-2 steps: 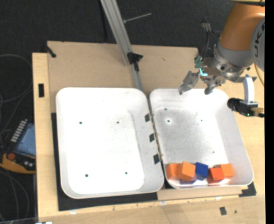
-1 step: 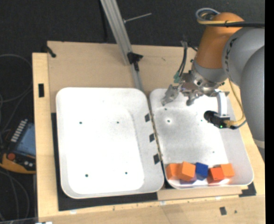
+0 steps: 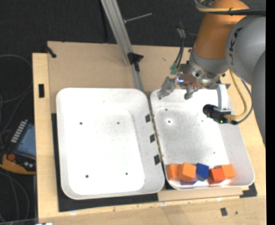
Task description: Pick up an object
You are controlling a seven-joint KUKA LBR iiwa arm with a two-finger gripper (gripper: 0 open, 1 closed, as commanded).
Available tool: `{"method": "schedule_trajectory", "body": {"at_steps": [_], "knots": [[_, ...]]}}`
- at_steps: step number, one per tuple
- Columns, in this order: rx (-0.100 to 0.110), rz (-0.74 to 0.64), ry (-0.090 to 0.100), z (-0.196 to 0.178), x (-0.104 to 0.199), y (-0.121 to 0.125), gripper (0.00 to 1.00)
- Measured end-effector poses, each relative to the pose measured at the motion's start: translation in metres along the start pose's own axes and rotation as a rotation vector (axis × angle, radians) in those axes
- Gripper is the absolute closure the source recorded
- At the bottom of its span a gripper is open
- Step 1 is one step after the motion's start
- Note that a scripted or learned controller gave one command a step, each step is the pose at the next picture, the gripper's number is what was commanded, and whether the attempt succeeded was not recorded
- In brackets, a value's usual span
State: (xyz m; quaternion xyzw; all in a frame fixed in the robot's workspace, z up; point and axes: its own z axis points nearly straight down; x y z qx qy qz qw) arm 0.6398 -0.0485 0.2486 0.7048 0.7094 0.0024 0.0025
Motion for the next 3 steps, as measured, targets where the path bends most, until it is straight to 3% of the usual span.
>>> {"method": "schedule_trajectory", "body": {"at_steps": [1,2,3], "knots": [[0.015,0.012,-0.002,0.054,-0.039,-0.074,0.00],[0.010,0.014,-0.005,0.086,-0.149,-0.111,0.00],[0.001,0.001,0.000,0.017,-0.094,-0.156,0.00]]}}
